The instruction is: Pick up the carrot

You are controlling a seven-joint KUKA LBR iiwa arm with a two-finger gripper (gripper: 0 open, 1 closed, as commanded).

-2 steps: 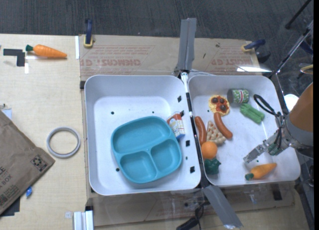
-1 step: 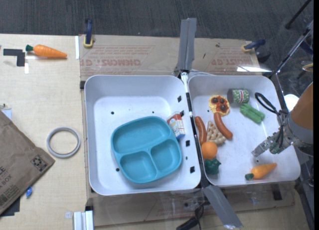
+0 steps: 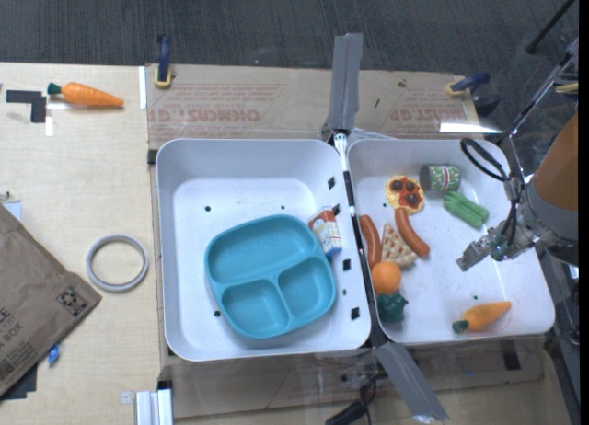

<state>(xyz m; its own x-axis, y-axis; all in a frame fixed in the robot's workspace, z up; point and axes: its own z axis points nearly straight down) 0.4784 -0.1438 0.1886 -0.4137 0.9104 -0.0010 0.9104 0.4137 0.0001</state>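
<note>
An orange carrot (image 3: pixel 485 315) with a green top lies near the front right corner of the right bin (image 3: pixel 442 331). A second carrot (image 3: pixel 86 95) rests on the bench at the far left, outside both bins. My gripper (image 3: pixel 474 256) hangs over the right side of the right bin, a little behind and above the bin's carrot and apart from it. Nothing shows in its grasp.
The right bin also holds a pizza slice (image 3: pixel 405 192), a green can (image 3: pixel 441 178), a green vegetable (image 3: pixel 466 209), two sausages (image 3: pixel 411 232), a waffle (image 3: pixel 397 248), an orange (image 3: pixel 386 277) and a dark green piece (image 3: pixel 392 305). A blue divided plate (image 3: pixel 270 276) lies in the left bin.
</note>
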